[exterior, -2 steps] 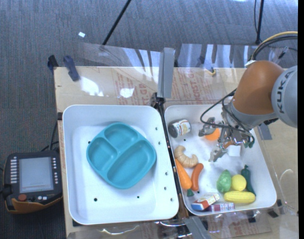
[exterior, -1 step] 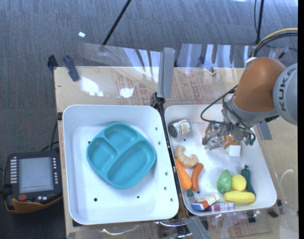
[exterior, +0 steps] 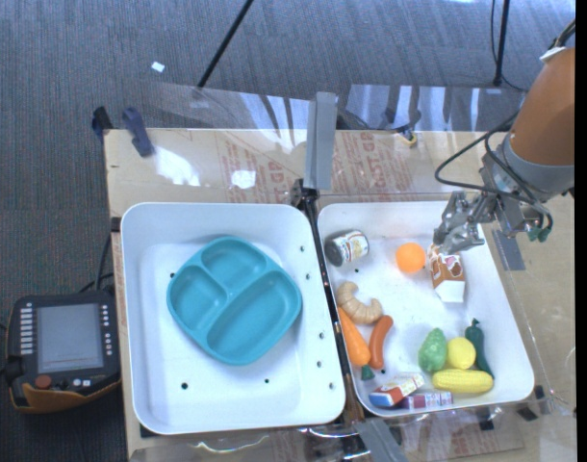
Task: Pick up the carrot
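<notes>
One carrot (exterior: 353,342), small, light and probably slick hard plastic, lies slantwise against the right bin's (exterior: 521,340) left wall; I judge its thick middle the best hold. Crowding it: a sausage (exterior: 380,339) just beside, a green scrap (exterior: 368,372) at its tip, a croissant (exterior: 359,303) above. Farther back, a can (exterior: 346,248) and an orange ball (exterior: 411,258). My gripper (exterior: 456,231) hangs over a small carton (exterior: 447,270), fingers spread, grasping nothing.

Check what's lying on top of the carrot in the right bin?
The croissant overlaps the upper end of the carrot; the sausage lies alongside. The carrot's covered tip can't be seen. The gripper hovers over the carton.
</notes>
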Robot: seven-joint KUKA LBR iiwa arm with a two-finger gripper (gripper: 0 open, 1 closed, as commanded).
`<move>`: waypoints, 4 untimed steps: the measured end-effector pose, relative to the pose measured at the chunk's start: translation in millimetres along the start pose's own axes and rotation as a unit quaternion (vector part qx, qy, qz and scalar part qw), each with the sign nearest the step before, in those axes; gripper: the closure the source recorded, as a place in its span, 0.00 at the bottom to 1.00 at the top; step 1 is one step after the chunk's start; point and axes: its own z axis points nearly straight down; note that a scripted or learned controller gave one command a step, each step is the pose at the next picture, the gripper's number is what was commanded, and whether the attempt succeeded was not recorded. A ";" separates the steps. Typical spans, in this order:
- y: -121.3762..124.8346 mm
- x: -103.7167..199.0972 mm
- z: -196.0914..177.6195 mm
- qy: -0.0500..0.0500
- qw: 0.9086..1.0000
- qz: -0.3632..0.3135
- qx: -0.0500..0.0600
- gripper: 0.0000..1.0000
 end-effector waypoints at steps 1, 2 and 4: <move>-17.3 75.8 108.0 0.009 0.989 -0.149 -0.004 1.00; -17.4 74.4 105.8 0.007 0.989 -0.150 -0.003 0.00; -3.1 -22.6 137.2 0.006 0.998 0.061 -0.001 0.00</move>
